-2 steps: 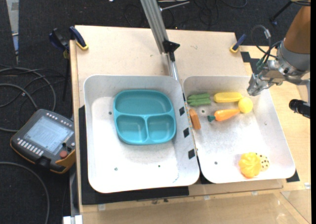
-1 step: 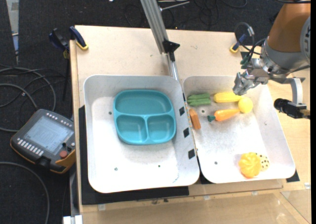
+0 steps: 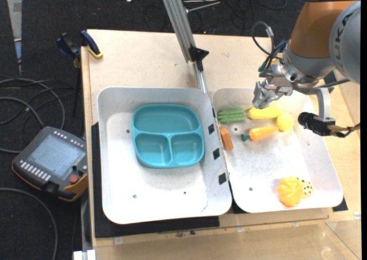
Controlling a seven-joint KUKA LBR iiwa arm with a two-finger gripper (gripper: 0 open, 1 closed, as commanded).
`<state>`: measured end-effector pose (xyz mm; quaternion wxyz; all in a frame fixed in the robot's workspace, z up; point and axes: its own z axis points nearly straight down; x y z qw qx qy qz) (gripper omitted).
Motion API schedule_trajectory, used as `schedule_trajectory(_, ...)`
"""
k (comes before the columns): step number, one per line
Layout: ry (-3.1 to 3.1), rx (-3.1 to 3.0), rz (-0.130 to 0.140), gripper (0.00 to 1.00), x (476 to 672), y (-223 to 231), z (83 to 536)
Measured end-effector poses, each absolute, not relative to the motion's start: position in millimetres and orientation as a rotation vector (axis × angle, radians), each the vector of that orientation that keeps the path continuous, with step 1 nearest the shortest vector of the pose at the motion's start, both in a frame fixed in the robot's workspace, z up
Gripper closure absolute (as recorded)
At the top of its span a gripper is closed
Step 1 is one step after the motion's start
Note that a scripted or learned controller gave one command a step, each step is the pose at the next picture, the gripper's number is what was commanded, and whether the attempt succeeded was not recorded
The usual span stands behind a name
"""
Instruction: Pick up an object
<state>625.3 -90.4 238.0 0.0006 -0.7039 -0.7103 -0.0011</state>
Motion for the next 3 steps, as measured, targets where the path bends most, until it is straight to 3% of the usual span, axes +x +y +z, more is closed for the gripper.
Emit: schedule_trajectory(3, -2.229, -2.21, 0.001, 1.0, 603.9, 62.3, 217.1)
